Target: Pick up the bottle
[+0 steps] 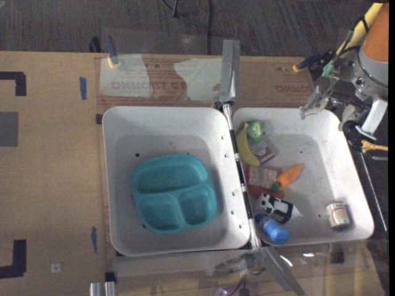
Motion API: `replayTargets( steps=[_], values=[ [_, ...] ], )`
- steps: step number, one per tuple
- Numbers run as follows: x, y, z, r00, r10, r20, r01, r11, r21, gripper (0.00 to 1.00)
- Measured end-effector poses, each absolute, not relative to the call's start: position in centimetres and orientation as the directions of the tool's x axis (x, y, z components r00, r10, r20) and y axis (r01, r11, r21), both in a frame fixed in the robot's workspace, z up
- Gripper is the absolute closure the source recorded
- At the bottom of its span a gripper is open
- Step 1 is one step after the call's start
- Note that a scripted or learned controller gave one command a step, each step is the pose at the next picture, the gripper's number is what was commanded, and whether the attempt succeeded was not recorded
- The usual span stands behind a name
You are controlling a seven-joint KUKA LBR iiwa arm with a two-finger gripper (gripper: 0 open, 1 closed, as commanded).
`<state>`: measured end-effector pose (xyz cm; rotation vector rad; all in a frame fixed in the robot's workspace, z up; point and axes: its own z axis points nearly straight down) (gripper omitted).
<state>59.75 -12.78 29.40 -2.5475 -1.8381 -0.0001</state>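
Note:
The bottle (273, 231) is small and blue with a blue cap. It lies on its side in the front left corner of the right bin (355, 184), just below a black-and-white cow-patterned item (273, 206). My gripper (316, 101) hangs over the back right corner of that bin, under the grey arm with its orange band (378, 39). It is far from the bottle, up and to the right of it, and nothing shows in its grasp.
In the right bin a yellow banana (247, 148), a green toy (255, 129), a printed packet (264, 177) and an orange carrot (290, 175) crowd the left side, with a small jar (337, 214) at the front right. The left bin (117, 165) holds a teal divided plate (174, 192).

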Motion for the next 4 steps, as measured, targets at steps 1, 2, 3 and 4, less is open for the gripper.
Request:
replayTargets(
  steps=[1, 2, 3, 4],
  values=[
    [57.2, -1.4, 18.4, 0.253, 0.968, 0.0, 0.968, -0.253, -0.002, 0.0],
    [58.6, -9.4, 11.7, 0.301, 0.954, 0.001, 0.954, -0.301, 0.0, 0.0],
    [63.3, -10.6, 8.9, 0.326, 0.945, -0.002, 0.945, -0.326, -0.026, 0.0],
    [64.1, -11.0, 9.2, 0.535, 0.845, 0.007, 0.845, -0.535, 0.01, 0.0]
  ],
)
